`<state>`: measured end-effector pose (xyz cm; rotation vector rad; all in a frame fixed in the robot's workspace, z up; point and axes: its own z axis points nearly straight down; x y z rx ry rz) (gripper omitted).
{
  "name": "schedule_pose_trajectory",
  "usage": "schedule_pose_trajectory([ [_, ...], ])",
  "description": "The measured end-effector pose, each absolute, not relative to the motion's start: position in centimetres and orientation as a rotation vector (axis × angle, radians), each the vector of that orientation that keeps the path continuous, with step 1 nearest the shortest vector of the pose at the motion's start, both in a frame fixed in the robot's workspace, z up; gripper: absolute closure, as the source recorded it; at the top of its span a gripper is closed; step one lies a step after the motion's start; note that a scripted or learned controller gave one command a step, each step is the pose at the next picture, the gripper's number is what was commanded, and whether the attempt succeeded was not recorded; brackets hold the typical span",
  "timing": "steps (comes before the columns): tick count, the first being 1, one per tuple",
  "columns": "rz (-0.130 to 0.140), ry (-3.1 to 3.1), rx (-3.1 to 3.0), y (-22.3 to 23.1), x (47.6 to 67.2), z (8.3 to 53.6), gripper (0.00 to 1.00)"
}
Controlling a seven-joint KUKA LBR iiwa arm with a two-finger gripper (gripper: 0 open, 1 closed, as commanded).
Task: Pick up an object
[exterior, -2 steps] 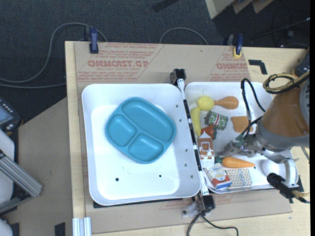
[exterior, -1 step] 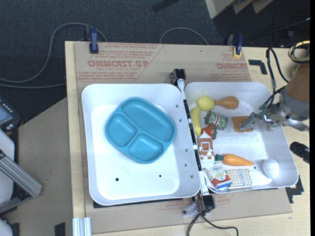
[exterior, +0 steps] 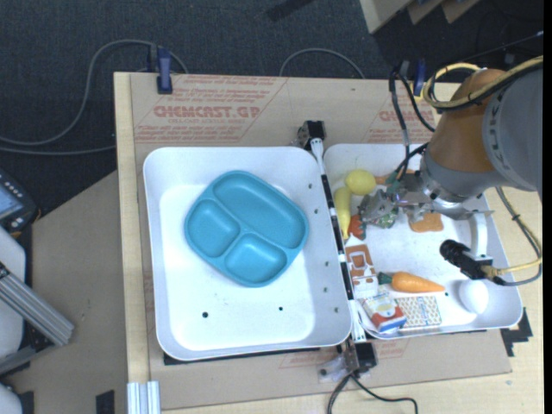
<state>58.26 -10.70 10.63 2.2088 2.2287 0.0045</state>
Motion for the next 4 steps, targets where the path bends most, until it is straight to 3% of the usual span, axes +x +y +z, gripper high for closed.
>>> schedule_pose_trajectory([
  [1,0.002,2.216,2.219,-15.6,62.2,8.4,0.00],
  [2,-0.033,2.230,2.239,-14.1,66.0,8.2,0.00],
  [3,-0.004,2.222,2.225,-13.8,63.9,8.5,0.00],
  [4,0.000,2.223,2.219,-13.7,64.0,9.6,1.00],
])
